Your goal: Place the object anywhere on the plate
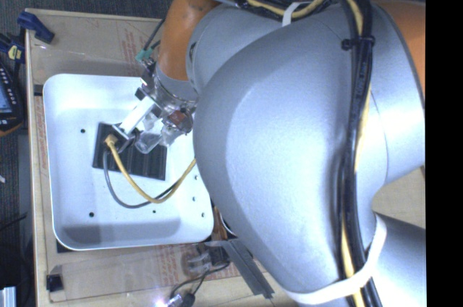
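The end effector hangs low over the left bin, toward that bin's upper middle and left of centre in the frame. I cannot tell whether it is spread or pressed together. Its tip is a pale blur against the white floor, and I see nothing there I could call pinched.

What the coming move turns on is which way the object lies from it, and I cannot give that. The arm spreads across the right of the frame and hides whatever sits beneath it. So I cannot place the object or the plate, nor read the object's long axis.

Around the end effector the bin floor reads as bare white with a few small dark holes. My judgement is that object and plate most likely lie under the arm, to the right of the end effector.
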You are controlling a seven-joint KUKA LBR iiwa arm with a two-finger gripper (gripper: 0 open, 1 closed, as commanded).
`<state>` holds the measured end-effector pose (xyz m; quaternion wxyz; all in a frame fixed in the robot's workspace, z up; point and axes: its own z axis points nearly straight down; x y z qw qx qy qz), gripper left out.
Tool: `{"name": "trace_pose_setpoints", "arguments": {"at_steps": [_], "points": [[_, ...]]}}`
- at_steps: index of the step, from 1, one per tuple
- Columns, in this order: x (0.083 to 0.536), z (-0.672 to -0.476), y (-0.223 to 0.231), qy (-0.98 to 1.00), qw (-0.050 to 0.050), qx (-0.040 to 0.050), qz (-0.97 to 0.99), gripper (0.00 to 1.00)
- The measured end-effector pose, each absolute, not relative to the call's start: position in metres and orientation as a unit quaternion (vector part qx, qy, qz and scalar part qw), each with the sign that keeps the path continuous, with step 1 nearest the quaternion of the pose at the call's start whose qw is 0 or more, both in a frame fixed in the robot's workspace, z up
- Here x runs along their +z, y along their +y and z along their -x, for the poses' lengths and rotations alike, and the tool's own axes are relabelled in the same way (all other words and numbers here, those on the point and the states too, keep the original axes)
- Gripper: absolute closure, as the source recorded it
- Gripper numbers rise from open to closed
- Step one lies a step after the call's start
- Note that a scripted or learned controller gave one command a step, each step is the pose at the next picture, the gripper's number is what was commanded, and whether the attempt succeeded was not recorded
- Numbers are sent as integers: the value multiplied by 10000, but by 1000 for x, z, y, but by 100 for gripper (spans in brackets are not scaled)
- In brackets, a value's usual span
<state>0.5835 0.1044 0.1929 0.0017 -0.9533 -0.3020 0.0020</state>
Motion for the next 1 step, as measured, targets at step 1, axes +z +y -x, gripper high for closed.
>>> {"name": "trace_pose_setpoints", "arguments": {"at_steps": [1], "points": [[193,-583,105,-3029,21,23,9530,0]]}}
